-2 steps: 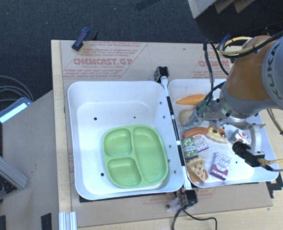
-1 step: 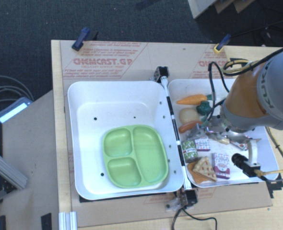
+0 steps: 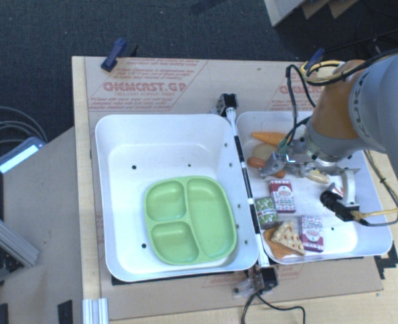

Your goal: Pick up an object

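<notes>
Room: dark carpet lies all round a pale wooden surface printed with red lettering; loose cables lie on the floor at the far left.
Left bin: the left bin carries a green three-part tray toward its near side.
Right bin: the right bin holds the small goods: an orange carrot-like piece at the far end, a red-and-white packet in the middle, a green packet just left of it, a cracker-like wedge and a second red packet at the near end.
Arm: it comes in from the right, orange band over the bin.
Jaws: the gripper sits low just beyond the red-and-white packet; I cannot tell how the jaws stand.
Handling: the packet looks light, flat and probably slick; I judge a pinch across its narrow sides safest, since it lies close to its neighbours.
Risk: a flat thing may slide away under the jaws.
</notes>
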You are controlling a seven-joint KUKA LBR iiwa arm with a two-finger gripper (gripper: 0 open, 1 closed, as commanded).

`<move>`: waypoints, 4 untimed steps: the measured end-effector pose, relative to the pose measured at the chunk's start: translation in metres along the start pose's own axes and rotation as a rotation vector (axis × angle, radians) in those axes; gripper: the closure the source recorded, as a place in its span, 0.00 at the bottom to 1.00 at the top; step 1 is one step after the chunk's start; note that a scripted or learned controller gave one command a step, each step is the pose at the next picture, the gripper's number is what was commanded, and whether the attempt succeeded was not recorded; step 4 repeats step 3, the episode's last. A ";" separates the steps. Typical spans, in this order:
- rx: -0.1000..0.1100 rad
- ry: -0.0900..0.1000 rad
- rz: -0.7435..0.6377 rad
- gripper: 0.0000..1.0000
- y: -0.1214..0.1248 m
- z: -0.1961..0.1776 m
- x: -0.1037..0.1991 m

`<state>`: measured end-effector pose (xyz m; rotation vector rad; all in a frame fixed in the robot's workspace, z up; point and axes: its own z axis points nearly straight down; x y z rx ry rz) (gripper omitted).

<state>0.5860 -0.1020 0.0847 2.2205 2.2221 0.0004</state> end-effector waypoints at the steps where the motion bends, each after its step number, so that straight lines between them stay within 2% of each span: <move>1: 0.002 0.001 0.001 0.00 -0.024 -0.001 0.010; 2: 0.001 0.000 0.001 1.00 -0.024 -0.011 0.010; 3: -0.002 0.001 -0.001 1.00 -0.002 -0.100 0.083; 4: -0.002 0.001 -0.001 1.00 -0.002 -0.100 0.083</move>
